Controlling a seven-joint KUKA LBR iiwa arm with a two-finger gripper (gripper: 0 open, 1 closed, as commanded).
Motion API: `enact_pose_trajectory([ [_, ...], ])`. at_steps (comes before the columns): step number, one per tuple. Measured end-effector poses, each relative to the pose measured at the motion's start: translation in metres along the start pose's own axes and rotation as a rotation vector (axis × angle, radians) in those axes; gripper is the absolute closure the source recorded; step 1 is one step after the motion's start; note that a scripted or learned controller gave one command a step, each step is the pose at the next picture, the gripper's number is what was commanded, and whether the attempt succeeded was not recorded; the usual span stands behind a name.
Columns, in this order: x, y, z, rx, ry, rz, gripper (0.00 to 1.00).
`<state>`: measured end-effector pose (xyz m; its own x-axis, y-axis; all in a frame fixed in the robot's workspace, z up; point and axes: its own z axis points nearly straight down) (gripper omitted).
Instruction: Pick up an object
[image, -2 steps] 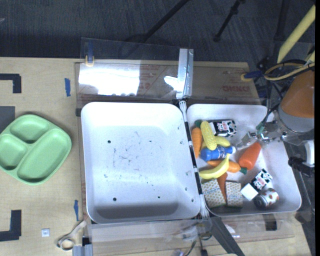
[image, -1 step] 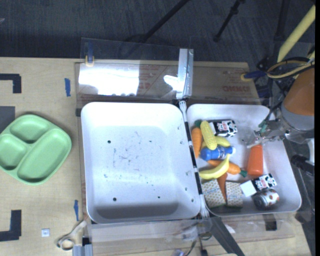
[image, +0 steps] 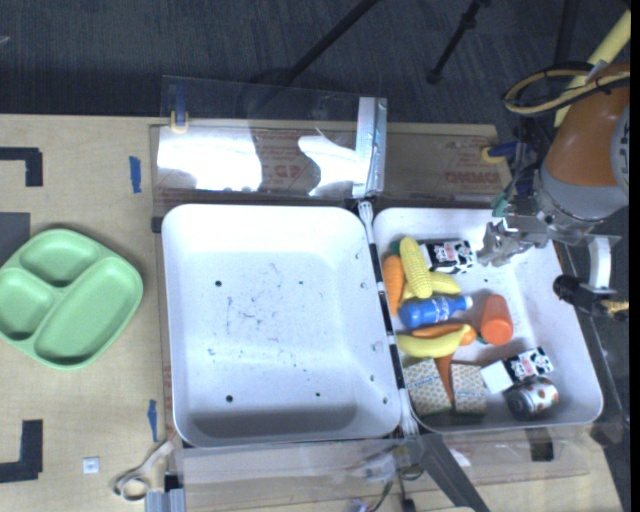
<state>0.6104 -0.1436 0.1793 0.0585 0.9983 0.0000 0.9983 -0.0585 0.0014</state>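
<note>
While the arm (image: 590, 150) leans in from the right, its gripper (image: 500, 243) hangs over the upper right part of the right bin (image: 580, 395), just beside a small black-and-white cow-patterned object (image: 450, 256). Whether the gripper touches that object, or grips anything, cannot be told; its tip is a blur of grey metal.

Right bin contents, crowded to its left half: corn cob (image: 416, 267) lying lengthwise beside a carrot (image: 393, 282); blue bottle (image: 432, 311) across them; banana (image: 435, 343) just below it; orange cylinder (image: 496, 318) to the right. Lower down: two tan, sponge-like blocks (image: 450, 387), a white cube (image: 496, 377), a second cow-patterned piece (image: 530, 365), a dark rounded thing (image: 530, 400), too small to identify.

Left bin (image: 190, 240): only speckled marks on its floor. Green divided plate (image: 66, 297) on the bench well to the left. Glare washes out the clear panel (image: 265, 150) behind the bins. Arm cut off by the frame edge.
</note>
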Motion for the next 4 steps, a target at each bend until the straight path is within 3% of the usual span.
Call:
enact_pose_trajectory([
  [1, 0.000, 0.000, 0.000, 0.000, 0.000, 0.000, 0.00],
  [2, -0.032, -0.058, 0.039, 0.001, 0.000, 0.044, 0.00],
  [3, -0.061, -0.049, 0.085, -0.002, 0.005, 0.014, 0.00],
  [4, -0.062, -0.050, 0.076, -0.002, 0.003, 0.016, 1.00],
])
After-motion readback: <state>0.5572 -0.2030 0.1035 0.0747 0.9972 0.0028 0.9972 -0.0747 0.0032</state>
